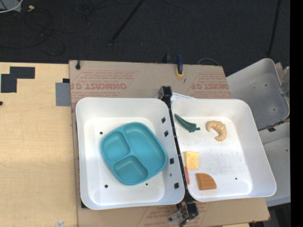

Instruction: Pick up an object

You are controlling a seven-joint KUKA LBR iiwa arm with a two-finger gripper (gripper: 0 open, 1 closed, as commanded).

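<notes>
The right bin (255,141) holds a tan croissant (217,129), a dark green pepper-like piece (186,124), a yellow cheese block (191,159), an orange-brown bread wedge (205,181) and a thin orange stick (187,176) by the inner wall. A teal divided plate (133,152) lies in the left bin (87,126).
Both bins rest on a cardboard sheet (142,82) on the wooden bench (33,141). A black divider clamp (166,96) runs between the bins. A grey metal plate (265,86) stands at the right. Cables lie on the dark floor behind.
</notes>
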